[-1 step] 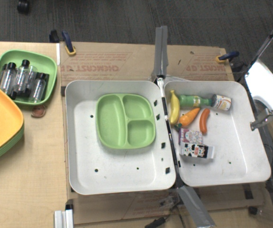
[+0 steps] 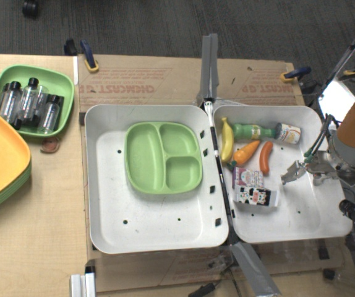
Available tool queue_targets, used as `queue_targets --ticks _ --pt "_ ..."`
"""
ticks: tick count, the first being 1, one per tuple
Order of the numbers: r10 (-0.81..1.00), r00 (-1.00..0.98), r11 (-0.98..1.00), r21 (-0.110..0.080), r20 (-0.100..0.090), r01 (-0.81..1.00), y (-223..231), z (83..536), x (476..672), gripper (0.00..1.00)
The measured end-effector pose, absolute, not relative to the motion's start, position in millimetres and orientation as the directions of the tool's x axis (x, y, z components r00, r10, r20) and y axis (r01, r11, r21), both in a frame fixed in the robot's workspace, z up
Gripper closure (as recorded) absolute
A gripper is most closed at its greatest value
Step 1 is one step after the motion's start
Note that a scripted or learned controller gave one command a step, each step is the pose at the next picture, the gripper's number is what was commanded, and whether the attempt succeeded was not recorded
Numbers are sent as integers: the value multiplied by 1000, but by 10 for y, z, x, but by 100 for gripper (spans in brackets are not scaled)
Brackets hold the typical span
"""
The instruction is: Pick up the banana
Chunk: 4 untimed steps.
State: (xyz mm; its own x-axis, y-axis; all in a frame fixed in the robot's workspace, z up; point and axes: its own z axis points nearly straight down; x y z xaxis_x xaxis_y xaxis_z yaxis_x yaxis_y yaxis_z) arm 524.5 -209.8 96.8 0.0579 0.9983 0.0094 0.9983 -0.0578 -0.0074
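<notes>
On the far left sits a stack of smooth orange plates (image 2: 1, 159). Next to it is a small green tray (image 2: 32, 101) with rounded corners, and dark little bottles (image 2: 29, 104) lie in it. Both rest on a light wooden table (image 2: 35, 228). A flat brown sheet of cardboard (image 2: 140, 82) with red letters lies under the two bins.

The left bin (image 2: 103, 221) is white, shallow and smooth. In it lies a green plate (image 2: 163, 158) with three sections, shiny like plastic.

The right bin (image 2: 301, 221) is white too. The banana (image 2: 226, 140) is at its left edge, near the top, right beside the wall between the bins. It is yellow, long and a little bent, with a dark tip at the top end. A fat orange carrot (image 2: 247, 151) lies just beside it. Above the carrot lies a green bottle (image 2: 255, 130) on its side. A thin red-orange pepper (image 2: 265, 157) is next. Below them lies a small carton (image 2: 252, 187) with pink and black pictures.

The metal claw (image 2: 294, 172) is over the right side of this bin, well apart from the banana. I cannot tell if it is wide or narrow.
</notes>
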Motion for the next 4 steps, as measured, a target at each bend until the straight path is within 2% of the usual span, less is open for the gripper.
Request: queue_targets --ticks 1,2,3,4 --pt "990 144 -144 -3 0 990 -922 1232 5149 0" --pt "924 381 -381 -3 -1 924 -1705 1253 4867 0" --pt "801 599 -599 -5 -1 801 -2073 1225 4768 0" --pt "629 778 -778 -4 -4 629 -1267 1035 5072 0"
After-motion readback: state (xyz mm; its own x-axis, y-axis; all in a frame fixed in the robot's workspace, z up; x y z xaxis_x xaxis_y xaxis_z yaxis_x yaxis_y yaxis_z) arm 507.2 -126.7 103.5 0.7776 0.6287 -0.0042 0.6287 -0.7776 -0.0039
